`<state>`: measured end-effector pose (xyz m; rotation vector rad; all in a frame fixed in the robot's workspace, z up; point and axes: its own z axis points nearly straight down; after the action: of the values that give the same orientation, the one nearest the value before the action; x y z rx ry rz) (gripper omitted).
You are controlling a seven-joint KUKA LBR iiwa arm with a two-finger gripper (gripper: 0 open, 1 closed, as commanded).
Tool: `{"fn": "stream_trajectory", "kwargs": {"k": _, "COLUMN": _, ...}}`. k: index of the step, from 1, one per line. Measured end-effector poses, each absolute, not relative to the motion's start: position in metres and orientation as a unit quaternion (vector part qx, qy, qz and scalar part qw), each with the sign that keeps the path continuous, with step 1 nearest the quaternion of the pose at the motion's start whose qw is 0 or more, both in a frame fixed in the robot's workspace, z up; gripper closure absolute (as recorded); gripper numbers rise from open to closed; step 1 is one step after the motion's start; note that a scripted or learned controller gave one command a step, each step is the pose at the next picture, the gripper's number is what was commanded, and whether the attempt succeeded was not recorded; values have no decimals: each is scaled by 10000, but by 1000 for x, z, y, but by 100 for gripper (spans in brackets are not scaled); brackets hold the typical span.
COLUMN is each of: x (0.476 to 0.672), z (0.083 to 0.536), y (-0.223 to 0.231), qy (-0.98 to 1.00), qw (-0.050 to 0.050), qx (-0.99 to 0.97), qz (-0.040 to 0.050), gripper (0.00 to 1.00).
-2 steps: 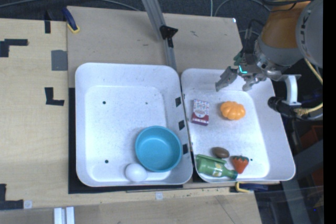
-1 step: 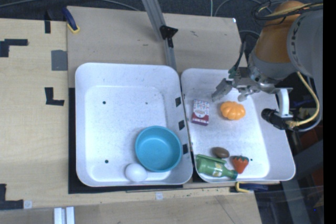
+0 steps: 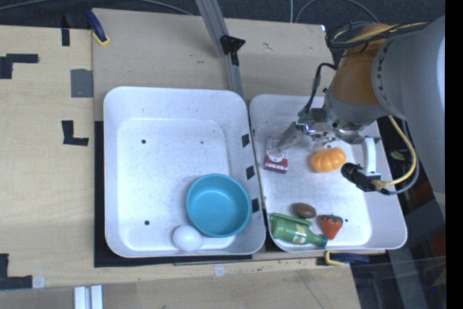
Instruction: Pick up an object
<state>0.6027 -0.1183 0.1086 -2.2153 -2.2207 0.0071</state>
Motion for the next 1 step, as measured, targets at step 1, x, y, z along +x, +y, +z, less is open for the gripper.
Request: {"fn": "stream_trajectory", "kwargs": {"k": 1, "x": 608, "z": 98, "y": -119, "qy": -7078, "qw": -31, "qx": -7064, "qz": -33, "gripper": 0}}
